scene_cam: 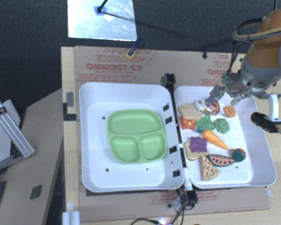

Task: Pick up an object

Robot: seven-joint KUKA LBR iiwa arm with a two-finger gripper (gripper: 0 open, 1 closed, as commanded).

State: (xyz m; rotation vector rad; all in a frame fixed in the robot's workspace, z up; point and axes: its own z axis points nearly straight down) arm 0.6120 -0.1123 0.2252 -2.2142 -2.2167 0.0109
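Note:
My gripper (225,96) hangs over the far part of the right bin (260,146), open, with nothing between its fingers. Just below it lie a red-and-white toy (208,108) and a small orange piece (229,111). Further toward the front are a bread slice (188,111), a red block (188,123), green broccoli (221,125), a green leafy piece (205,123), a carrot (215,138), purple jam on toast (197,146), a watermelon slice (220,161), a pizza wedge (208,168) and a strawberry (239,154).
The left bin (91,125) holds a green divided plate (136,135). A black divider with clips (174,125) runs between the bins. A black handle-like part (264,121) juts in over the right bin's right rim. Cardboard (112,64) lies under both bins.

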